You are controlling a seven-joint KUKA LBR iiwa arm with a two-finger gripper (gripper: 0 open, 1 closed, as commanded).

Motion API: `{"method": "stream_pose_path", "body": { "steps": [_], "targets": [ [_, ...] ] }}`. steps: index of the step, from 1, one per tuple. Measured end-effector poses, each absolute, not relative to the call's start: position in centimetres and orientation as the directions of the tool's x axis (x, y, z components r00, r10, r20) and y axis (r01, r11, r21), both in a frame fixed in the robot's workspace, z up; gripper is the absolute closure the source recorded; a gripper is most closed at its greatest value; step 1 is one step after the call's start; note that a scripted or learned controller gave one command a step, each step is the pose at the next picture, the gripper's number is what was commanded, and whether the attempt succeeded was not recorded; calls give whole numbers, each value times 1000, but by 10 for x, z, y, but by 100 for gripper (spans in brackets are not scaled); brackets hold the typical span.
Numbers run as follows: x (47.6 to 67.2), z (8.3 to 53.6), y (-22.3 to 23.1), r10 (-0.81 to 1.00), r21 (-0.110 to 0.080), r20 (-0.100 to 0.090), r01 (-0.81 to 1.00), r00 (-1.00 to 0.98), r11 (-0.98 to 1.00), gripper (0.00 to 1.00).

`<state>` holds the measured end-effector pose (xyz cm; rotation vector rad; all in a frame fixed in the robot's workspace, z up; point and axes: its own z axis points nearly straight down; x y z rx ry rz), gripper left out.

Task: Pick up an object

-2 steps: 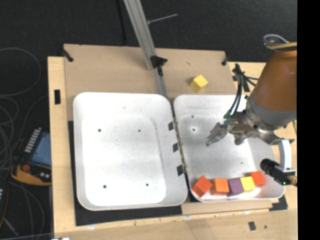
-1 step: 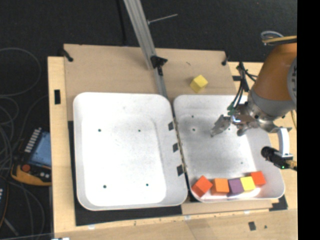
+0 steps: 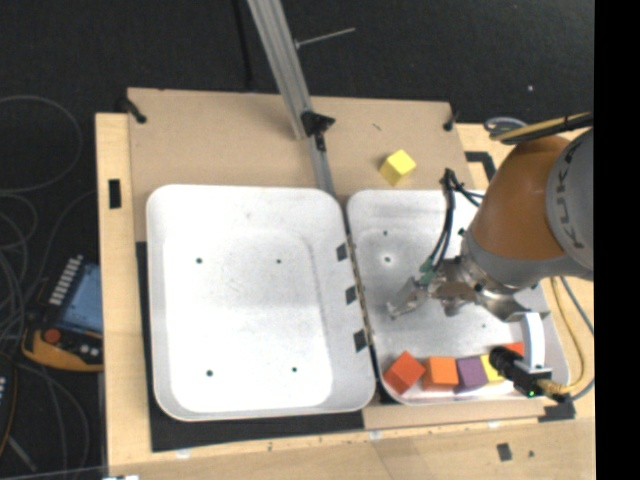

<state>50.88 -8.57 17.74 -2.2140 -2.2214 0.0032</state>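
Orange block sat at 6 o'clock in the right bin, beside smaller orange, purple and yellow ones. Gripper hovered above, fingers spread, holding nothing. Probably best dropping straight onto the end block.

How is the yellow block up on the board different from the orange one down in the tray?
The yellow block lies on the bare brown board, outside both trays; the orange block sits inside the right tray, at its near edge. The yellow block stands alone, the orange block heads a row of coloured blocks. The orange one looks slightly bigger. Both are small cubes.
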Motion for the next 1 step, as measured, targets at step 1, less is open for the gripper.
{"method": "stream_pose_path", "body": {
  "steps": [1],
  "targets": [
    [487, 211, -154, 1000, 5, -5, 1000, 6, -6, 0]
  ]
}}
